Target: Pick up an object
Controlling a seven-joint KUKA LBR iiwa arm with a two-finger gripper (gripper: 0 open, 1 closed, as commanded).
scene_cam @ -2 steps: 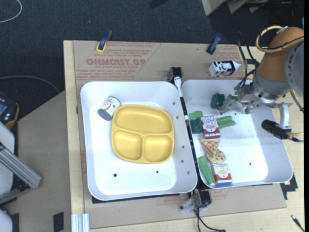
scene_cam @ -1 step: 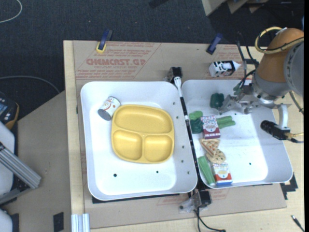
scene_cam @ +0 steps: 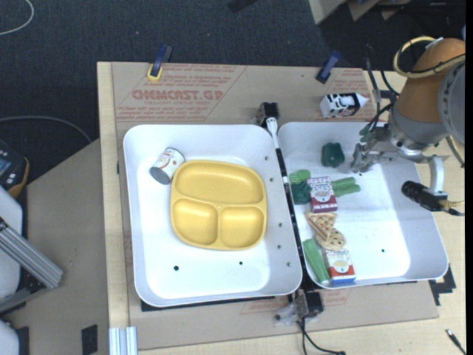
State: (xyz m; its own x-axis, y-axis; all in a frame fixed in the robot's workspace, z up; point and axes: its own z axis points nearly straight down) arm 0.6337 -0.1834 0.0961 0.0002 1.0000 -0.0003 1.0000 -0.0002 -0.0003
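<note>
Camera view: we see two white bins side by side on a cardboard-covered bench (scene_cam: 199,87). The left bin (scene_cam: 148,272) holds a yellow divided plate (scene_cam: 219,203), and a small can (scene_cam: 166,165) lies tipped on its side, touching the plate's upper left edge.

The right bin (scene_cam: 399,235) holds the pickable clutter, mostly along its left wall: a dark green block (scene_cam: 332,154) near the top, a green piece (scene_cam: 300,186) by the wall, a small red and white carton (scene_cam: 321,194) just beside it, a green bar (scene_cam: 346,186) to the carton's right, a waffle-like piece (scene_cam: 325,231) below, a green pod (scene_cam: 314,257) along the wall, and another small carton (scene_cam: 341,266) at the bottom.

The arm (scene_cam: 432,87) comes in from the right. Its gripper (scene_cam: 363,158) sits low over the upper part of the right bin, just right of the dark green block. We cannot tell how the claw is set, and we see nothing between its tips.

A black and white toy (scene_cam: 344,103) lies on the bench above the right bin.
</note>
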